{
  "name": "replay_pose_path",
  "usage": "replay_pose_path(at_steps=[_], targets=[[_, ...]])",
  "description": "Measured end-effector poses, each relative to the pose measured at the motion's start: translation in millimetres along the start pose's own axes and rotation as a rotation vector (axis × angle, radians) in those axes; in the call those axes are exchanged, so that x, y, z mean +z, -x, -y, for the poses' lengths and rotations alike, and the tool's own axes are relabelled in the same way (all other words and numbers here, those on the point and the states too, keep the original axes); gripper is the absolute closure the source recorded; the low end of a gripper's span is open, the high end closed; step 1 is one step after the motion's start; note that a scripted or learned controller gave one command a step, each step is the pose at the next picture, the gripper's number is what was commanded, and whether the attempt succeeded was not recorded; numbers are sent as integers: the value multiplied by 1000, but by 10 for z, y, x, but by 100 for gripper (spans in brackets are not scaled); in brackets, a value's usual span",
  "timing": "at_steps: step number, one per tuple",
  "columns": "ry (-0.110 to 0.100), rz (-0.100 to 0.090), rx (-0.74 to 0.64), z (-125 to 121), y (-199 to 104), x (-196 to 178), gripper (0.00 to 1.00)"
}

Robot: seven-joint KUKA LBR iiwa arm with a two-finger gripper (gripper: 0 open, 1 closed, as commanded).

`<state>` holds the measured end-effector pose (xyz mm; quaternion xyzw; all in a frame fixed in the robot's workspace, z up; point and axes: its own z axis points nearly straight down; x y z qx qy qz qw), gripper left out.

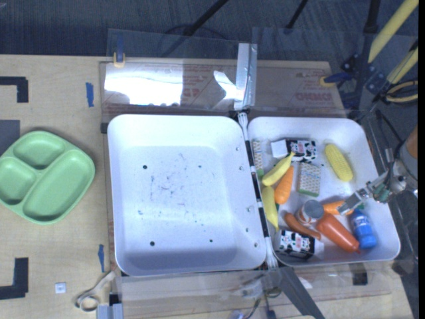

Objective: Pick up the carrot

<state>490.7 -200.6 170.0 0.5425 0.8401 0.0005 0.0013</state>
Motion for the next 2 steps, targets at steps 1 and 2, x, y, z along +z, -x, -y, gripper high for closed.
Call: replay_pose_path(at_steps=[1, 2], targets=[[0, 0, 14, -156, -317, 760, 0], [3, 2, 17, -156, -307, 663, 100]])
